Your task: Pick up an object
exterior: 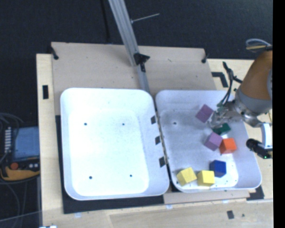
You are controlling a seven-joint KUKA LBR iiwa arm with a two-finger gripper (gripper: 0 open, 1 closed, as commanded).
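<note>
The wooden bench point(104, 65) carried two white bins; the left bin point(107, 141) lay bare. In the right bin point(180, 132) lay yellow blocks point(195, 176), purple blocks point(204, 113), a blue block point(218, 167) and an orange block point(228, 145). The gripper point(222, 119) stood over a green block point(223, 128) at the far right, apparently mid-grasp; its jaw state could not be told. Next likely called for closing squarely, then lifting.

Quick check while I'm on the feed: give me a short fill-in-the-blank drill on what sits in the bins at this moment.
1. All the blocks lie in the ____ bin.
2. The two blocks side by side at that bin's near edge are ____.
3. The orange block touches a ____ block.
4. Next to the yellow pair sits a ____ block.

Missing words: right; yellow; purple; blue
</note>
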